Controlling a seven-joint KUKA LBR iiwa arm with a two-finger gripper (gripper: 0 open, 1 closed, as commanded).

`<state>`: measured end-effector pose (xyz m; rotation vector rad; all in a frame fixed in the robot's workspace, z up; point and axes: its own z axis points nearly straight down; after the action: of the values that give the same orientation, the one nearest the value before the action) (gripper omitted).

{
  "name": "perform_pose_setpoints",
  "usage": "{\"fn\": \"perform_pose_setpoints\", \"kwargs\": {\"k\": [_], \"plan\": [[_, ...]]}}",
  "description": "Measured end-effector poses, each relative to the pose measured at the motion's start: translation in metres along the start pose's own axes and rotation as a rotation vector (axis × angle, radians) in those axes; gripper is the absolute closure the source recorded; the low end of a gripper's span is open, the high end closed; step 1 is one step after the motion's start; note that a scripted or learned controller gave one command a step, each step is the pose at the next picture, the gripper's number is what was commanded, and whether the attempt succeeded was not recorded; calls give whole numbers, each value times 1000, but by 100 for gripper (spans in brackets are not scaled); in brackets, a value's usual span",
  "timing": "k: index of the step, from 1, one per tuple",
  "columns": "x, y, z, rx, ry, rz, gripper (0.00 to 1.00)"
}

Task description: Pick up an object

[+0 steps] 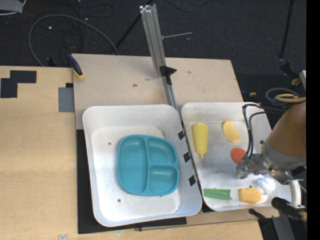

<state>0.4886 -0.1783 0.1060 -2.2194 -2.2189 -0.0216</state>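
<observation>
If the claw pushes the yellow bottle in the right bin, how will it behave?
The bottle lies on its side and looks rounded, so it may roll sideways. It looks like smooth plastic, probably light and slippery. Its tapered tip could make it swing rather than slide straight.

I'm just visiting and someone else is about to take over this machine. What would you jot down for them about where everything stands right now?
Gripper: low in the right white bin, beside the small red round object; nothing seen held.
Right bin also holds: long yellow bottle-shaped toy, pale yellow oval piece, flat green bar, yellow-orange ridged piece.
Left white bin: teal divided plastic plate.
Done: arm is down among the objects.
Left: grasp one object and lift it out.
</observation>
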Motion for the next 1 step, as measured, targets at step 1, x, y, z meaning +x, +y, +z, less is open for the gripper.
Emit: {"fn": "perform_pose_setpoints", "kwargs": {"k": [1], "plan": [[-4,3,-42,7,-13,-1,100]]}}
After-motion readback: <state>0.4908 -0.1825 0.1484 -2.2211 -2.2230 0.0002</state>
